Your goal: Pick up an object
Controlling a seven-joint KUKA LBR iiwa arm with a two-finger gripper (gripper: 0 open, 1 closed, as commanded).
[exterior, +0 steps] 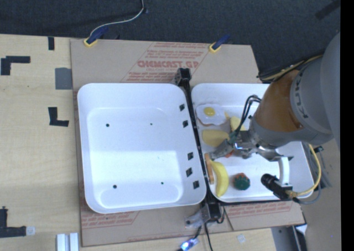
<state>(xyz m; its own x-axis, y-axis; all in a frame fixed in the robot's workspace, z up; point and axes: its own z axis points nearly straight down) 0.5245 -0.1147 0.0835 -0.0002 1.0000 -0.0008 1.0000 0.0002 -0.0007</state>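
Reaching in from the right, the grey arm with its orange band (279,113) hangs low over the right-hand bin (298,186), its gripper (231,148) pointed toward the divider where the pickable goods are crowded. Whether the claw is open or closed cannot be told from this angle; nothing is plainly seen between it. Contents of the right-hand bin, listed: one fried-egg toy (209,113) near the far corner; one pale yellow wedge (214,135) just beside the gripper's tip; one banana (220,178) lying along the divider, with a thin orange piece (209,171) touching its left side; one small green-and-red item (241,182) near the banana, kind uncertain. The left-hand bin (133,145) is presumably the destination. Both bins sit on a cardboard sheet (166,64), clipped at its far edge, likely to keep positions fixed. Judged status: approach under way, nothing lifted; the wedge seems the likeliest target.
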